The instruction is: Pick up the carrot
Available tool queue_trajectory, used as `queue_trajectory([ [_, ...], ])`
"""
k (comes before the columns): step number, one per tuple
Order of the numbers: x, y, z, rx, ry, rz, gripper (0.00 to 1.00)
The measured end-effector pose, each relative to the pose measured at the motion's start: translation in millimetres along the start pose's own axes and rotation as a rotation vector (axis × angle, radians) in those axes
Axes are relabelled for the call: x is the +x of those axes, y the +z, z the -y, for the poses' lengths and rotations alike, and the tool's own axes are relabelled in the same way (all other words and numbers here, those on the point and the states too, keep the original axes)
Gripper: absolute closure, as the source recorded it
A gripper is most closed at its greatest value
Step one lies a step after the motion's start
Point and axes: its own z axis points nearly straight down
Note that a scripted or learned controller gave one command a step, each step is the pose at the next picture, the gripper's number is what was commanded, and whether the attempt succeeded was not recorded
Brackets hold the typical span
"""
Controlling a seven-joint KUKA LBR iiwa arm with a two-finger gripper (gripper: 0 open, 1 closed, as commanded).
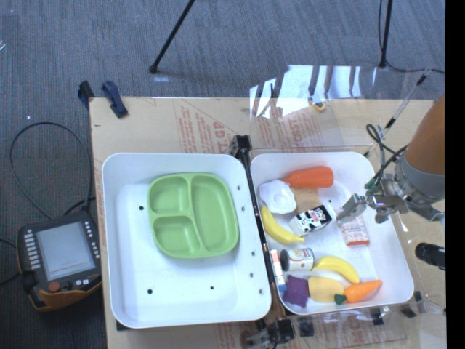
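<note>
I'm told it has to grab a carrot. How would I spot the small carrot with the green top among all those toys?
Look at the right-hand white bin and follow it to the corner nearest the camera, on the arm's side. There lies the carrot, just below a banana and beside a yellow block. It is small, orange and tapered with a green stub, unlike the fatter orange piece at the bin's far end.

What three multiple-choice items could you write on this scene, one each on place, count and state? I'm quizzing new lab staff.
1. The carrot lies in: A the left bin; B the right bin; C the plate.
2. Bananas: A one; B two; C four.
3. The carrot is: A in the pincer; B upright; C lying flat.
Key: B, it lies in that bin's lower right corner; B, one below the egg, one near the carrot; C, the pincer hangs apart from it.
</note>
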Motion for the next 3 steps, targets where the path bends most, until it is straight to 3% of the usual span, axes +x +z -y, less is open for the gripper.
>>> queue_trajectory([
  [1, -28.1, 53.8, 55.3, 0.003, -0.113, -0.001, 0.0],
  [2, -36.3, 97.9, 50.3, -0.018, -0.148, -0.003, 0.0],
  [3, 8.4, 110.7, 56.4, -0.004, -0.216, 0.0, 0.0],
])
